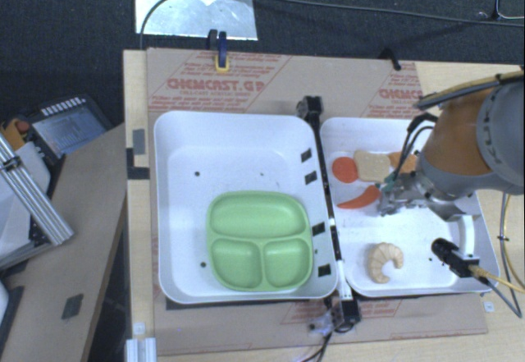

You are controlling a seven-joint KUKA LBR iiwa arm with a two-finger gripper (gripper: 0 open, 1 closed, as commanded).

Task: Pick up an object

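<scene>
**benchwatcher:** ok so where's everything sitting? I see the left bin (pixel 176 147) with a green divided plate (pixel 260 239) lying flat in its near half

**kuka_fan:** yep, three compartments on that plate. The food toys are all in the right bin (pixel 426 282): a croissant (pixel 384 261) near the front edge, a round red slice (pixel 345 169) up by the divider, a tan bread slice (pixel 373 165) touching it on the right, and a curved red-orange pepper piece (pixel 358 201) just below those

**benchwatcher:** and the claw?

**kuka_fan:** the gripper (pixel 392 198) is low in the right bin, right beside the pepper piece's right end, with the bread just above it. Honestly can't tell if it's open or closed, the wrist hides that. The croissant is well apart from it, lying untouched
</scene>
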